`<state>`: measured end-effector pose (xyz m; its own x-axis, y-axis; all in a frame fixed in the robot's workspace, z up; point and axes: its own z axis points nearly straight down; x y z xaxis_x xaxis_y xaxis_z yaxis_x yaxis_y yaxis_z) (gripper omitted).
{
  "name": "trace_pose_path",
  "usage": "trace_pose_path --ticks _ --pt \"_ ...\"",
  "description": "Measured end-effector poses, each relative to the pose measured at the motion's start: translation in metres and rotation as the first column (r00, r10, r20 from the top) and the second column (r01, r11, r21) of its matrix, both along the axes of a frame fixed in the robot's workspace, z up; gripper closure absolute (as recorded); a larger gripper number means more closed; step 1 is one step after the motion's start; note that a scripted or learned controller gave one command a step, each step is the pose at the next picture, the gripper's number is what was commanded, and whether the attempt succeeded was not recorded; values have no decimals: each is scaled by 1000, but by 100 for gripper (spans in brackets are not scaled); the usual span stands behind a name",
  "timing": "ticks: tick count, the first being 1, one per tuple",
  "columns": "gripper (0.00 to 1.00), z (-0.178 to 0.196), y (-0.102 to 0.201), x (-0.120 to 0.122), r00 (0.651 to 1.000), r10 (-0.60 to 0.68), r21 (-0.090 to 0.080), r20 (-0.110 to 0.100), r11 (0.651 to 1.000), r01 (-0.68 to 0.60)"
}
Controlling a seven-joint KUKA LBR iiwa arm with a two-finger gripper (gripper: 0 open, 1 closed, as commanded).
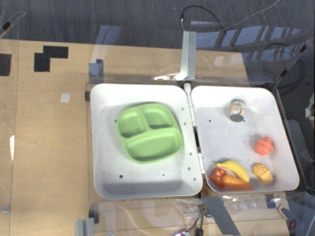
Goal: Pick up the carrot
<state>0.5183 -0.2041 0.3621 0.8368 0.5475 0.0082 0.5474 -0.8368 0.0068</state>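
Note:
The carrot (236,183) is orange and lies on its side in the near left corner of the right bin (216,107), close to the front wall. A yellow banana (234,169) lies just behind it and touches it. A small red fruit (218,175) sits against the carrot's left end.
In the right bin, a tan lumpy toy (262,172) sits right of the banana, an orange-red toy (264,146) lies near the right wall, and a small can (237,110) stands at the back. The left bin (106,176) holds a green divided plate (149,132).

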Motion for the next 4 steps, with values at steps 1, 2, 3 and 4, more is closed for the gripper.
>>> trace_pose_path --ticks 1,2,3,4 --pt "100 11 1 1 1000 6 -1 3 1000 -6" --pt "100 74 -1 -7 932 -363 1 -6 932 363" --pt "100 85 0 -6 935 -355 1 -4 935 355" --pt "100 -52 -1 -31 982 -190 1 -10 982 190"
